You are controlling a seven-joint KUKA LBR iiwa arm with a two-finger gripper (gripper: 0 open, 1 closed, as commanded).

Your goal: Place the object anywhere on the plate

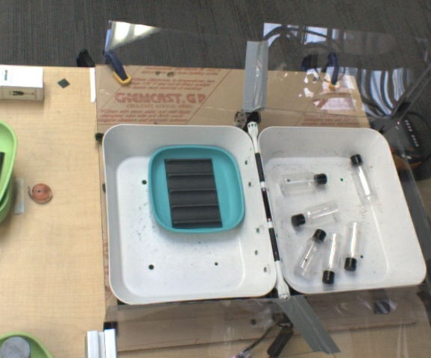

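Observation:
A teal plate (pixel 232 192) with a dark ribbed insert (pixel 193 192) lies in the left white bin (pixel 126 259). Several clear vials with black caps lie loose in the right white bin (pixel 394 222): one (pixel 305 182) near its upper left, one (pixel 360 176) at its upper right, one (pixel 314 215) in the middle, and more (pixel 338 256) toward the front.
A green tray (pixel 3 171) holding a dark block sits at the left edge of the wooden bench, with a small orange disc (pixel 42 192) beside it. A white box (pixel 8 84) lies at the back left. Cardboard (pixel 171 95) and clear sheeting stand behind the bins.

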